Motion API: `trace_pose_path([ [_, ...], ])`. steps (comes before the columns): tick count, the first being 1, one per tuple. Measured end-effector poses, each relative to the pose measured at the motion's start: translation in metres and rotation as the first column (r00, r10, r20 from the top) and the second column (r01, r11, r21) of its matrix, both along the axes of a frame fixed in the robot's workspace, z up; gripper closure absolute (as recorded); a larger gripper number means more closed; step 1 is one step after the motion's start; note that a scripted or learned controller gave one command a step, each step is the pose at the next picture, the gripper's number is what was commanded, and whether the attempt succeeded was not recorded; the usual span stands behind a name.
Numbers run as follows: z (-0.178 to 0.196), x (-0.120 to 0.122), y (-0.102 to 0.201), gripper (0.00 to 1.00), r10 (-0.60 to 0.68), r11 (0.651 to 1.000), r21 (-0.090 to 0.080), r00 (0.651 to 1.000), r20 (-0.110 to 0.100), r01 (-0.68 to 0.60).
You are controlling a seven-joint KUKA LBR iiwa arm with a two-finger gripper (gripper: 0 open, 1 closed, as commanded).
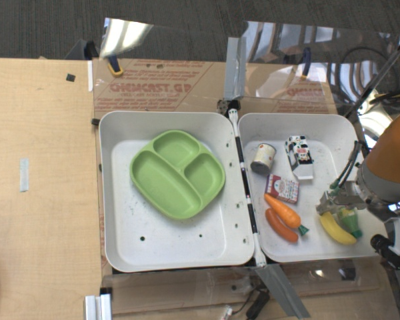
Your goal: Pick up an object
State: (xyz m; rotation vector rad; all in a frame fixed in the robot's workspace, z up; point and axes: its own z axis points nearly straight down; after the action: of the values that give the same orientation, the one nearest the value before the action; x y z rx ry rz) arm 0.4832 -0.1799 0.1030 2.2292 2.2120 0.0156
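Nearest you, at the front of the right-hand shallow white bin, you have two small orange plastic carrots lying side by side, pointing toward the bin's front right. Just beside them, nearer the bin's right wall, lies a yellow plastic banana with a small green-and-yellow piece touching its far side.

The tool hangs right over the banana's far end, carried by the grey arm with the orange band reaching in from the bench's right edge. You cannot tell from here whether the tool is open or closed, and nothing shows between its tips, so treat it as holding nothing.

By my reading, you are in the approach-and-descend step, with the banana as the likely target. The next move calls for centring the tool across the banana's narrow width, clear of the green piece and the bin wall, then closing and lifting straight up.

Further back in the same bin sit a small red and white printed packet, a tan cylindrical can on its side, and a white carton with black markings.

In the left bin a light green divided plastic plate lies flat, well apart from the tool.
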Motion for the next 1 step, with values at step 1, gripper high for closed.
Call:
trace_pose_path([
  [1, 0.1344, 0.0449, 0.0537, 1.0, -0.075, 0.997, -0.008, 0.997, -0.01, 0.075],
])
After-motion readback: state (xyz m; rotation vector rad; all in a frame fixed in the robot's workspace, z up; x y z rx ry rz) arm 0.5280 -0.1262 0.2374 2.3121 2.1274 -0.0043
